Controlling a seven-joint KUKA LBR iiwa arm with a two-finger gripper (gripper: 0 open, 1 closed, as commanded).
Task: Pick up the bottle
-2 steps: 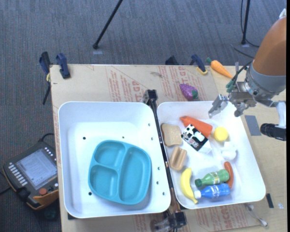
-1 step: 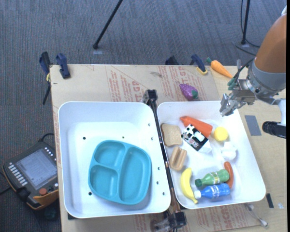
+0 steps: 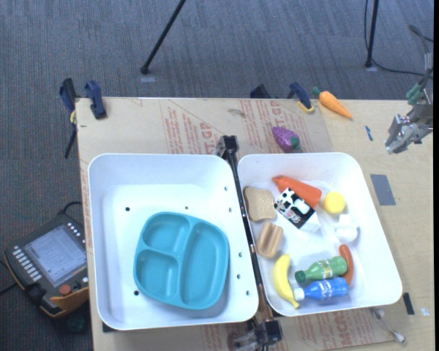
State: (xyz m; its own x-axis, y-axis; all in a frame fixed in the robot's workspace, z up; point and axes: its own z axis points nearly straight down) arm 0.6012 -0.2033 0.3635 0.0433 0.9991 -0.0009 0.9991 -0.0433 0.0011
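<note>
Green bottle (image 3: 321, 270) lying flat in the right bin (image 3: 366, 174), label unreadable, touching a glossy blue bottle (image 3: 323, 290), curved banana (image 3: 282, 279) sitting alongside, gripper (image 3: 404, 134) hovering off right, grip impossible to tell

The gripper (image 3: 404, 134) hangs at the far right edge of the bench, near its back corner. It points down. It is too small and blurry to see its fingers well.
</note>
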